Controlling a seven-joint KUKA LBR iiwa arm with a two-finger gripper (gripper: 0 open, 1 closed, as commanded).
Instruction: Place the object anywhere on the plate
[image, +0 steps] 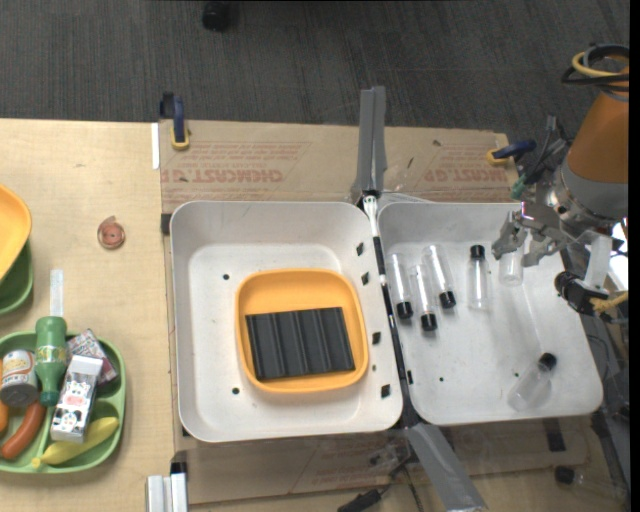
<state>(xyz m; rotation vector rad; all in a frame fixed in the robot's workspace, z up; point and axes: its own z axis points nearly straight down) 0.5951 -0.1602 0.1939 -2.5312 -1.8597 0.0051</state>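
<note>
An orange plate (300, 285) lies in the left bin (200, 300), and a dark grey ridged slab (300, 340) rests on it. Several clear vials with black caps lie in the right bin (470, 390): a group (425, 285) near its left wall, one (480, 280) in the middle, one (532, 382) near the front right. My gripper (520, 240) hangs over the right bin's far right part, close to its back wall. A pale clear shape (511, 266), like a vial's end, shows just below it. Whether it is gripped is unclear.
A metal divider (372, 150) runs between the bins at the back. Left of the bins, on the wooden bench, stand a green tray of toy food (60, 400) and an orange dish (10, 235). Cables (590, 290) hang at the right bin's edge.
</note>
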